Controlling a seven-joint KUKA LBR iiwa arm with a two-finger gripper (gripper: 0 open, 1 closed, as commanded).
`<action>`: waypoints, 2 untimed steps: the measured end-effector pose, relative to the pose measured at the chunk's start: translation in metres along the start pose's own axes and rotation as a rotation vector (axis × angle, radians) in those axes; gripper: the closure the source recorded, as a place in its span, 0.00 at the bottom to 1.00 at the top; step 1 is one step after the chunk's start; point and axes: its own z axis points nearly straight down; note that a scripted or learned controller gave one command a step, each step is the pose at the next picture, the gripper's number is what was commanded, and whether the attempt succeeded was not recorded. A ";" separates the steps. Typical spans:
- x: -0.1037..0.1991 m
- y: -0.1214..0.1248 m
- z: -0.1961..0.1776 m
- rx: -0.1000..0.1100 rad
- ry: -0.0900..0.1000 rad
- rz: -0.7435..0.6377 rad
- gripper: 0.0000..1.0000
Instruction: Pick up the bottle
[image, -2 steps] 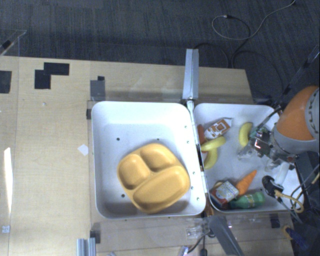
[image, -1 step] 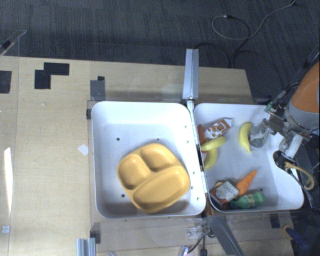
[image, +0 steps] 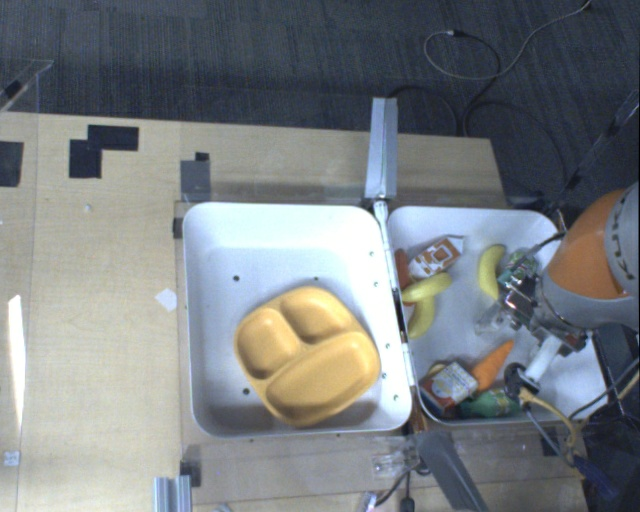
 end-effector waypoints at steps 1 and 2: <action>0.045 0.076 0.005 -0.010 0.004 0.048 0.00; 0.078 0.037 -0.053 -0.002 0.000 0.014 0.00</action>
